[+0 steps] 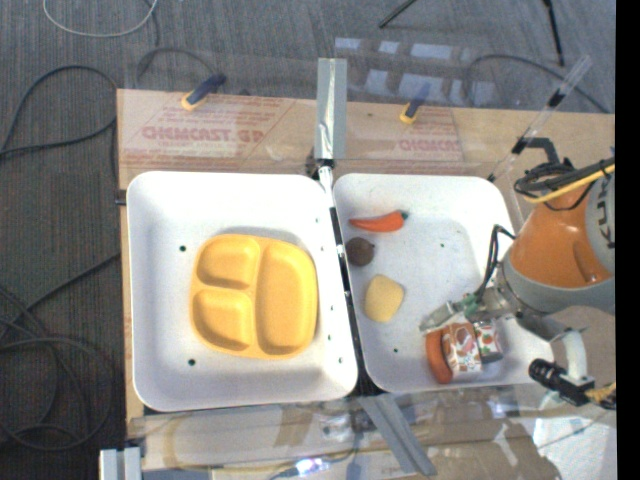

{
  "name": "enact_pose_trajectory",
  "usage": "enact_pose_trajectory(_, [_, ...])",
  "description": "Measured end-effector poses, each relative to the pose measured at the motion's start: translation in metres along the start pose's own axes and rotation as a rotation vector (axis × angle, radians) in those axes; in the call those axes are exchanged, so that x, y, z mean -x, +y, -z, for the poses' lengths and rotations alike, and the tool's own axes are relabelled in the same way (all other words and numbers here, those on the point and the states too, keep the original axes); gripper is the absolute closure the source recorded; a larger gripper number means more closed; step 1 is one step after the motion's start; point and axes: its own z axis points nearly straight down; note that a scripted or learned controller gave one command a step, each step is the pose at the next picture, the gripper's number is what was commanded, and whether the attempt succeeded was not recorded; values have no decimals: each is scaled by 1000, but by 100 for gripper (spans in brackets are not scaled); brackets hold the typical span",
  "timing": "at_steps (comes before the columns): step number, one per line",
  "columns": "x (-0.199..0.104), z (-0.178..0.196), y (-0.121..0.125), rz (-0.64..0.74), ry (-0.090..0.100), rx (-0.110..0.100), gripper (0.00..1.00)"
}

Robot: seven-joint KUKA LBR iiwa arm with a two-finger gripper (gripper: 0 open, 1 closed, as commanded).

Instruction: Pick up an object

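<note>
The right bin (pixel 440 193) holds an orange carrot-like piece (pixel 379 222) at its back left, a small dark brown ball (pixel 359 252) below it, and a pale yellow lump (pixel 383 299) near the middle. At the bin's front right lies a red and white packet (pixel 466 349) with an orange-red sausage shape (pixel 438 358) against its left side. My gripper (pixel 466 314) hangs low right over the packet's upper edge, reaching in from the right under the arm's orange band (pixel 556 247).
The left bin (pixel 160 208) holds a yellow divided tray (pixel 256 294). A ridge separates the two bins. Cables trail over the arm at the right and across the floor to the left. Cardboard and a clear plastic sheet lie behind the bins.
</note>
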Motion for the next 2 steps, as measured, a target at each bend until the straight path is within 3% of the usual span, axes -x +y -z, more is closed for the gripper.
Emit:
enact_pose_trajectory(1, [-1,12,5,3,-1,10,100])
enact_pose_trajectory(2, [-81,92,41,-238,6,-18,100])
